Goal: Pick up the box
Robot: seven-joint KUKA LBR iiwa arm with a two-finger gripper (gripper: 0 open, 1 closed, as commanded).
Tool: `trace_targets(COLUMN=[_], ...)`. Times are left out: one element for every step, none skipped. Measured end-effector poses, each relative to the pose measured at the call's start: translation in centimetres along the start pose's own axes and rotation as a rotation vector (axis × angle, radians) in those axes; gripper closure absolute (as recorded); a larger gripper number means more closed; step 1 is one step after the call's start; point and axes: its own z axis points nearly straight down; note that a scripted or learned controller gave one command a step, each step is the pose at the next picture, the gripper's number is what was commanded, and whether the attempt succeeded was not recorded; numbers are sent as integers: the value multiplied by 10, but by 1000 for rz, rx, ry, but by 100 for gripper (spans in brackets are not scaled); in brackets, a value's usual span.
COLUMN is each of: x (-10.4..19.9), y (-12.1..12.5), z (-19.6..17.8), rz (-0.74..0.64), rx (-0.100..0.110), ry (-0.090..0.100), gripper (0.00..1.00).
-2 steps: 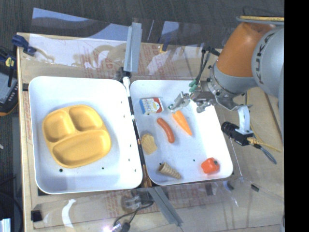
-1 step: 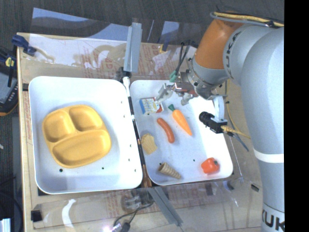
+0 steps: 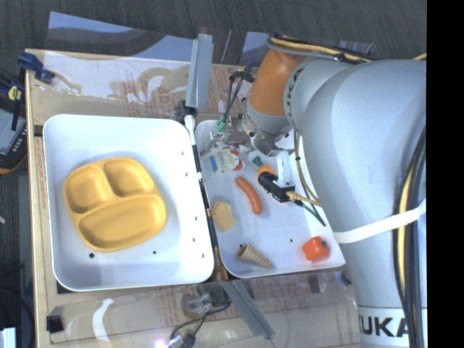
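Box (image 3: 221,159): small carton with white, blue and red print, lying at the far left corner of the right bin, partly under the gripper; edges hard to make out.
Gripper (image 3: 233,138): down over the box at the bin's far end; how its jaws stand, or whether they touch the box, cannot be told from this angle.
Arm (image 3: 348,158): smooth grey casing with an orange band above the wrist, covering the right bin's right side.
Right bin (image 3: 279,230): shallow white tray, matte, rounded corners.
Sausage (image 3: 249,195): glossy orange-red cylinder, mid-bin, slanted.
Cone (image 3: 256,255): tan, ridged like a wafer, near the front edge.
Tan piece (image 3: 222,215): flat, irregular, near the left wall.
Orange-red round item (image 3: 315,249): glossy, front right corner.
Left bin (image 3: 116,133): same white tray.
Yellow plate (image 3: 114,202): moulded plastic, three compartments, rounded outline, lying in the left bin.
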Motion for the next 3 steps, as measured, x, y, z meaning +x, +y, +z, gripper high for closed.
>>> trace_targets(x=[0,0,9], y=[2,1,-11], z=[-12,-12,0], rz=[-3,-3,78], rx=[-3,-3,0], ry=[0,0,-2], gripper=[100,0,0])
